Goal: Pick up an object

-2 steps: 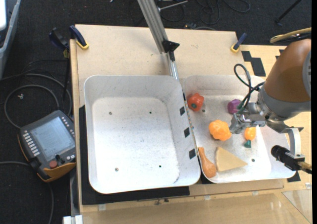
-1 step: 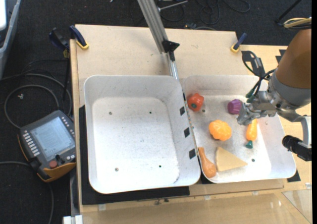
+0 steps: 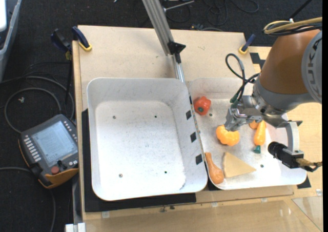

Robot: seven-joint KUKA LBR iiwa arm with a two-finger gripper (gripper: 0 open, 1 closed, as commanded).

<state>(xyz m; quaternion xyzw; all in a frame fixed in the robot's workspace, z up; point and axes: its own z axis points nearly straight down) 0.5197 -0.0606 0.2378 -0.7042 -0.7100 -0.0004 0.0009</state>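
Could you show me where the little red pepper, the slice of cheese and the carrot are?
red pepper (image 3: pixel 203 104), camera view, on its red body.
cheese wedge (image 3: pixel 237 166), camera view, on its flat top face.
carrot (image 3: pixel 260 132), camera view, on its orange shaft.

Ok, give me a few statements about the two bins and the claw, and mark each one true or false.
1. The claw is over the right bin. True.
2. The red pepper lies in the left bin. False: it lies in the right bin, near its far left corner.
3. The tan wedge lies at the right bin's near edge. True.
4. The carrot lies on the bench outside the bins. False: it lies in the right bin.
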